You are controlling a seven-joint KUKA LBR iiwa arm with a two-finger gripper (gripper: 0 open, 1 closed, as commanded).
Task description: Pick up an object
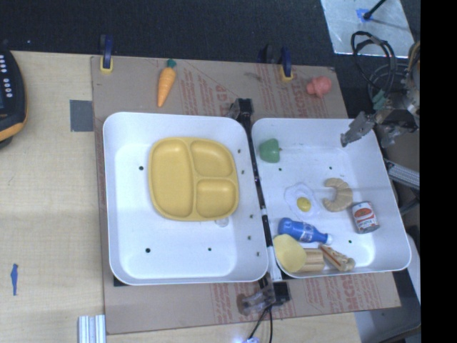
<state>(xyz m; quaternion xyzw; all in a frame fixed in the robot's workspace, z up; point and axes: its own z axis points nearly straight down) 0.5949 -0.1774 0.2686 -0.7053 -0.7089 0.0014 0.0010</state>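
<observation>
Two bins: shallow white plastic trays side by side on the bench (50, 191), the left bin (178, 263) and the right bin (371, 156).
Pincer: grey two-finger pincer (355, 132) at the right bin's upper right rim; whether its fingers are spread or pressed together, I cannot tell; nothing seen between them.
Below the pincer: tan croissant-shaped toy (338, 194), and lower right of it a small red can (365, 217).
Lower left of the pincer: white fried-egg toy with yellow yolk (303, 200), blue plastic bottle (303, 230), yellow round piece (288, 252) touching a tan sandwich-like toy (325, 259) at the bin's bottom edge.
Left of the pincer: green rounded pepper-like toy (269, 150) in the right bin's upper left corner.
Far left of the pincer: yellow three-compartment plate (193, 178) in the left bin.
Outside the bins: orange toy carrot (166, 83) up left, pink lump (319, 86) just above the pincer's bin.
</observation>
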